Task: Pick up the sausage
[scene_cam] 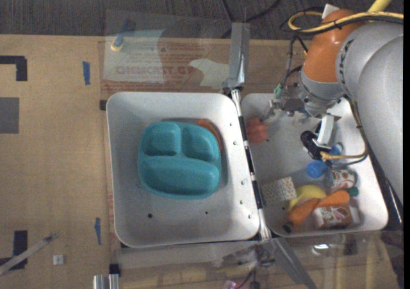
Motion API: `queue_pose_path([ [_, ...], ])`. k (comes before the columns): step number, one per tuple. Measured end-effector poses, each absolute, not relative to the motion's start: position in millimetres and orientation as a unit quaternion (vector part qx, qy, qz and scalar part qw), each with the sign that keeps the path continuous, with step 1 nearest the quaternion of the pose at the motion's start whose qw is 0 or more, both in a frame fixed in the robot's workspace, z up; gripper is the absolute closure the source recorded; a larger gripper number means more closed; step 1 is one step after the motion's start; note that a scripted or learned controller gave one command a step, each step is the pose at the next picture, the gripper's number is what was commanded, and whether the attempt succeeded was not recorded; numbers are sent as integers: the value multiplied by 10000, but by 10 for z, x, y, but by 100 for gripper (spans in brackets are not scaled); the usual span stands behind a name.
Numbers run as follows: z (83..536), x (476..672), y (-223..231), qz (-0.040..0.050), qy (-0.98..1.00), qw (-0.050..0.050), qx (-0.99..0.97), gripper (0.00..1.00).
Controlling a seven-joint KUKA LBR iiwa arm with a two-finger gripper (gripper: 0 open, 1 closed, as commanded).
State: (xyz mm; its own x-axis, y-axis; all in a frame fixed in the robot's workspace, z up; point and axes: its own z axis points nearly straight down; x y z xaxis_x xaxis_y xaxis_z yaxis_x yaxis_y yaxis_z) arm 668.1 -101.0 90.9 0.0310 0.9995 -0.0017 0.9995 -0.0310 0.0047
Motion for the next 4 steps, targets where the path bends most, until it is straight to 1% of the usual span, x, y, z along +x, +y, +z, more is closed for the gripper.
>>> queue_pose_path([
  [1,874,6675,-1001,11,6357,21,7719,0],
  [2,997,6694,-997,30,6366,46,7712,100],
  [3,995,6694,-992,27,6368,43,7710,0],
  [4,877,6684,-915,6,7079,17,7063,0],
])
